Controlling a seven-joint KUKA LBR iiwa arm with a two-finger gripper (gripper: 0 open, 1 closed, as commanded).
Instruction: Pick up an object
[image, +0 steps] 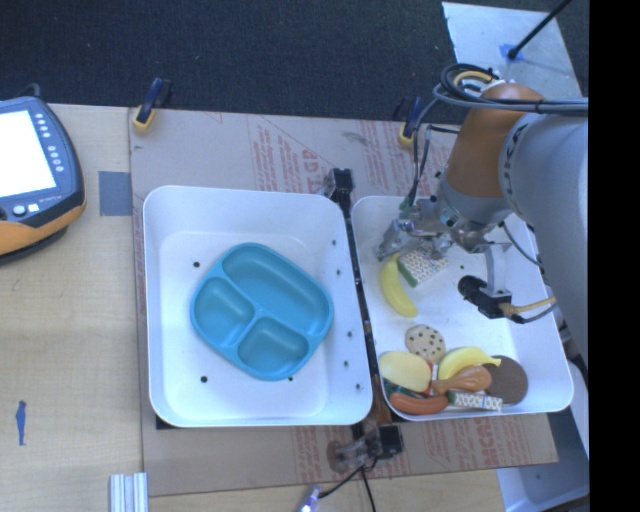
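Toy food is what's up for grabs, and it all sits in the right bin (545, 330). A yellow banana (396, 288) lies near the bin's left wall, tilted a bit, and right beside its upper end is a small green and white packet (418, 267). That packet is just under the tool (432, 240), which hangs low over the back part of the bin, but I honestly can't tell if the tool is clenched or released, or if it has anything at all; the wrist blocks the view.

Further toward the front there's a chocolate chip cookie (425, 342), and past it a crowded pile in the front corner: a pale yellow chunk (404, 371), a second banana (468, 358), a hot dog (418, 404) and a round brown disc (510, 380), all touching or overlapping. A black cable piece (484, 296) hangs off the arm over the middle of the bin.

The left bin (170, 215) holds a blue divided plate (261, 311), roughly centered and turned at an angle. Both bins rest on a cardboard sheet on the table (70, 330). A control pendant (32, 170) with a lit screen sits at the far left edge, and two yellow and blue clamps (148, 108) grip the cardboard's back edge.
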